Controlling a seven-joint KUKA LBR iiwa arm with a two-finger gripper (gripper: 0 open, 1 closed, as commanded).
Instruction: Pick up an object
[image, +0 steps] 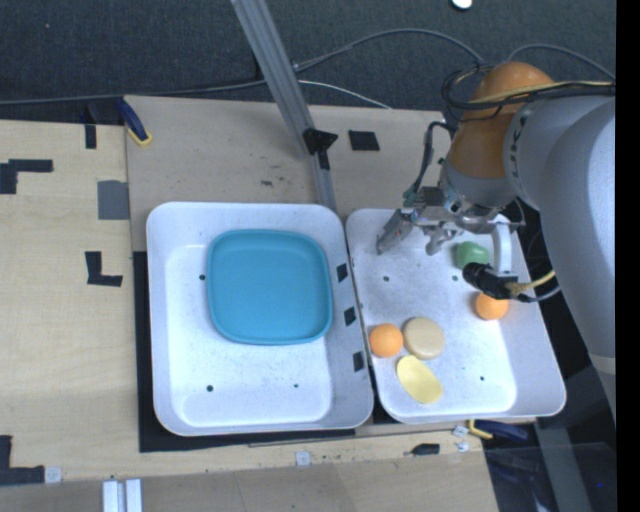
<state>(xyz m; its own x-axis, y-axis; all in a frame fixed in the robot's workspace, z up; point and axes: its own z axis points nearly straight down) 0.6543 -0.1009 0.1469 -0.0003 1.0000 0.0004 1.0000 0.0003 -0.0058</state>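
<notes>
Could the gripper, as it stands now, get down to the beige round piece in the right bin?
Probably yes. The gripper hangs over the right bin's far end, and the beige round piece lies uncovered nearer the front. An orange ball and a yellow piece crowd its sides, which could hamper the fingers.

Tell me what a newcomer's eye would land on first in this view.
The big blue plate lying flat in the left bin grabs attention first. Next comes the grey arm's orange band, with its gripper hanging over the back of the right bin. Then the small pieces there: an orange ball, a beige disc and a yellow piece clustered near the front, another orange ball and a green object farther right.
</notes>
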